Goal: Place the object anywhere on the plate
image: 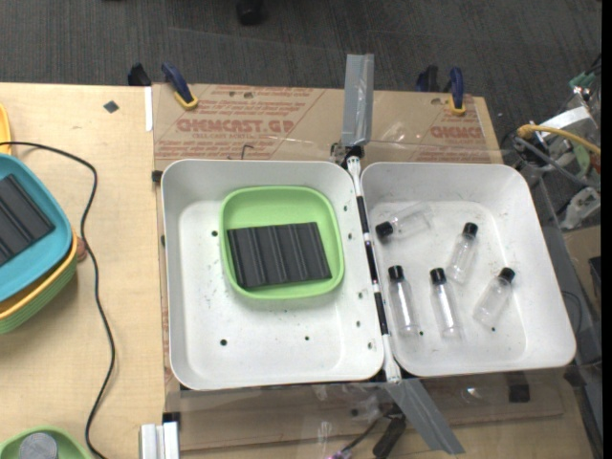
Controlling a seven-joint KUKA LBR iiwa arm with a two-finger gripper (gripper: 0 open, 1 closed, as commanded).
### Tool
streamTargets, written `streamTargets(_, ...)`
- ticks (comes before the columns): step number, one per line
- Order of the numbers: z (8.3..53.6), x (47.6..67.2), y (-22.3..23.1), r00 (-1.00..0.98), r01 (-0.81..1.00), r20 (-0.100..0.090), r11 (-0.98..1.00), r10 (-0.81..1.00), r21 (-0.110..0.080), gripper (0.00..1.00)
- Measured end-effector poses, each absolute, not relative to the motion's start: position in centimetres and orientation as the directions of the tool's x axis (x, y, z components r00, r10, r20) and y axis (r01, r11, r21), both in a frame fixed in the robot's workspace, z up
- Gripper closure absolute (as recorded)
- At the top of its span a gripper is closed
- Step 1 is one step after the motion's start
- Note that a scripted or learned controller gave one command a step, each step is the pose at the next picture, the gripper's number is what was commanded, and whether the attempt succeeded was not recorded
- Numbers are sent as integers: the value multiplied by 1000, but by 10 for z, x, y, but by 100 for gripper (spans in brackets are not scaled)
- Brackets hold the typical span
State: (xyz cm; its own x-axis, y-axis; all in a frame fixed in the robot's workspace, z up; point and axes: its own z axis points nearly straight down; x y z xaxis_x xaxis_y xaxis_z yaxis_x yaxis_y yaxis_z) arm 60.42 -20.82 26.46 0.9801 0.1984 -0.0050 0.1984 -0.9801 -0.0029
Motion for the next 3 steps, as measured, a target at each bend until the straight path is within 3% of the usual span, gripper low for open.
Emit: streamTargets(3,254,577,-222,981,196,-6,-981,196,-2,0)
